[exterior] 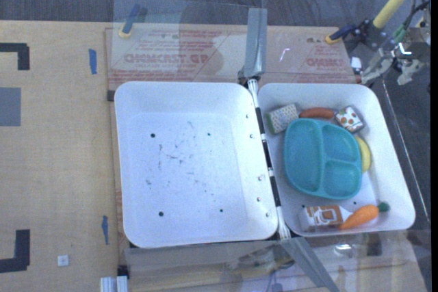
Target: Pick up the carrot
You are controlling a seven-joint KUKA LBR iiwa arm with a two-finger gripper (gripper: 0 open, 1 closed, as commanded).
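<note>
**Carrot not yet picked: the whole job is ahead**

The carrot [360, 215] lies flat on the floor of the right-hand bin [399, 182], in its near right corner, with the green stub pointing towards the right wall. Nothing is lifted and nothing is grasped, so I judge the task to be at its very start: the approach, the descent, the grasp and the lift all remain to be done.

Whether my gripper is released or clenched I cannot tell; nothing here settles it, and I won't guess.

The carrot's thin end runs up against a small carton [321, 217] on its left. They look to be touching, though the picture is too coarse there for me to be sure. Just behind the carrot sits a teal divided plate [321, 159], with a banana [365, 154] tucked along its right side. A sausage [317, 113] lies at the far end of the same bin, well apart from the carrot. The left-hand bin [185, 96] plays no part.

In my judgement the crowding from the carton, the plate and the bin wall is what will make the grasp fiddly.
</note>
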